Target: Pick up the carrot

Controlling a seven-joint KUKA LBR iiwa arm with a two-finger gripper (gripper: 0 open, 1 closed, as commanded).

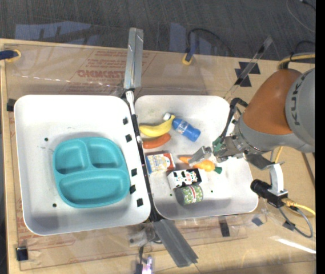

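Camera view: gripper (204, 154) low over the right bin (239, 201), arm reaching in from the right; carrot (203, 165) lying touching the fingertips, beside the black-and-white carton (184, 177); cannot tell how far the fingers stand apart, nor whether anything is gripped; banana (154, 129) and blue bottle (185, 129) further back; teal tray (89, 171) in the left bin (31, 210).

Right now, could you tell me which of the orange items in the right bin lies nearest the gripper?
The small carrot, lying right beside the gripper. The longer orange piece under the banana sits farther off, near the divider.
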